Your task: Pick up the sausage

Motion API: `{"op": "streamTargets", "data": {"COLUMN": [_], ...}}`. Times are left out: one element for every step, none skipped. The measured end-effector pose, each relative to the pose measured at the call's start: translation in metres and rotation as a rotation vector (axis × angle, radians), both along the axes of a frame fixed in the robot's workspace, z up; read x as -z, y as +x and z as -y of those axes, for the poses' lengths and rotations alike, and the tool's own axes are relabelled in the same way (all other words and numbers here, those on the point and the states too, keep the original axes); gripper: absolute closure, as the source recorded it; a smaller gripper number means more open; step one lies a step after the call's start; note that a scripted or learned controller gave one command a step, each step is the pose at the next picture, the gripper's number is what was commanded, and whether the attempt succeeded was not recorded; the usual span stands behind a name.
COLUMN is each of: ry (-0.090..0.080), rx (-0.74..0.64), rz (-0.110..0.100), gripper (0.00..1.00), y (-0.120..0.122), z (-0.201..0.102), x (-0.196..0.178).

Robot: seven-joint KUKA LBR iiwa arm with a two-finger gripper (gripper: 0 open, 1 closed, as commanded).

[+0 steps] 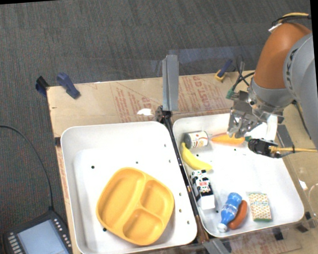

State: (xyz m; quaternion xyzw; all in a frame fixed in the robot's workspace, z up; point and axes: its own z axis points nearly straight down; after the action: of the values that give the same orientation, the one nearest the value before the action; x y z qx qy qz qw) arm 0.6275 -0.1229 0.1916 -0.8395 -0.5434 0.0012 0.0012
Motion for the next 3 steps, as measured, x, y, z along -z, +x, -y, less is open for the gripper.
{"op": "streamTargets", "data": {"ry": [0.000,0.000,0.001], "rx": [0.223,-0.024,0.118], "rz": [-0.003,0.001,-0.002], "gripper": [1.00,1.00,1.00], "y": [-0.007,0.009,-0.005], "z": [-0.006,-0.012,-0.005], "x": [0.018,-0.001,0.011]}}
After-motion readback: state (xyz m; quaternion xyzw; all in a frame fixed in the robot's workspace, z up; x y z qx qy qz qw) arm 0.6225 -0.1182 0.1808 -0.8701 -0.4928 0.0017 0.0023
